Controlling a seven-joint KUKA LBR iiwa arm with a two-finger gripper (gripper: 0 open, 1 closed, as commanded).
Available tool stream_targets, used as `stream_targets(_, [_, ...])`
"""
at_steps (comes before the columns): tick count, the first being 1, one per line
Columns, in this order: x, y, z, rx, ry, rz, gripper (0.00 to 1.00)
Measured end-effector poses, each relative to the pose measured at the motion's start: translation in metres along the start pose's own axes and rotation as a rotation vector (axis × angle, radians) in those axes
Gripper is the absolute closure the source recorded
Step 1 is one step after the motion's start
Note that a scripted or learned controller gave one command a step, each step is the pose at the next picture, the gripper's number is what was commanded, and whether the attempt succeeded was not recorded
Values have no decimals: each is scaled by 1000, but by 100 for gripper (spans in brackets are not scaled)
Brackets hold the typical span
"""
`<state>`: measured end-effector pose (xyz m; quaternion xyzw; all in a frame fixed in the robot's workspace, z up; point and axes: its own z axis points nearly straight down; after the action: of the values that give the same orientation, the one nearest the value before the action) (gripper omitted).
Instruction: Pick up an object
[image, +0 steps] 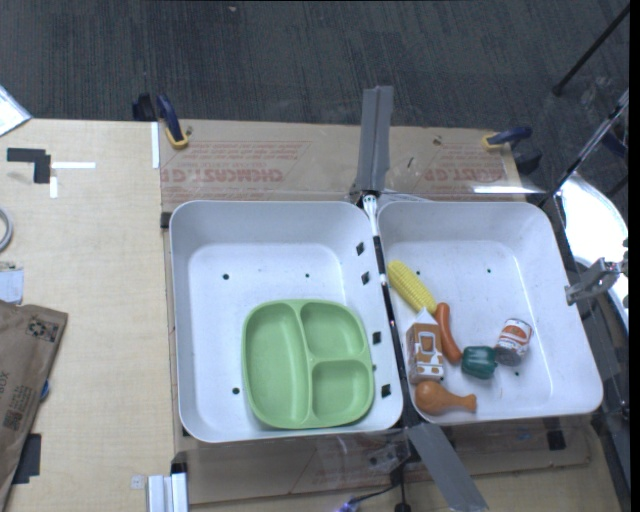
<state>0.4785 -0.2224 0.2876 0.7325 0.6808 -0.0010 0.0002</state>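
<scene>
- Left bin (200, 250), centre-left of the frame: I see a green divided plate (309, 363) lying flat toward its lower right, three compartments, nothing in them.
- Right bin (500, 240), centre-right: the candidate objects cluster along its lower-left part, well apart from the far wall.
- Corn cob (411, 286): yellow, lying at a slant near the divider between the bins, uppermost of the cluster.
- Orange sausage-like piece (447, 332): just below the corn, beside a small white and orange toy (425, 354) whose form I cannot make out.
- Drumstick-shaped piece (443, 400): orange-brown, lowest in the bin, near the front wall.
- Dark green piece (478, 362) and small can (512, 341): side by side to the right of the cluster, touching or nearly so; the can's label is too small to read.
- Progress, as I judge it: nothing has been lifted; every object rests on the bin floor, so the approach, the grasp and the lift all remain to be done.
- End effector: I cannot tell its state from this view. Pale metallic shapes at the right edge of the frame may be part of the rig, but they are cut off and washed out by glare.
- Tabletop (90, 250): light wood at the left, with tape marks and a brown paper bag (25, 385) cut off by the lower-left edge.
</scene>
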Motion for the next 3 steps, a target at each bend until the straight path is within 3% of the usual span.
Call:
stream_targets(1, [20, -3, 156, 3, 2, 130, 0])
stream_targets(2, [18, 9, 197, 3, 5, 61, 0])
stream_targets(3, [17, 8, 188, 4, 3, 64, 100])
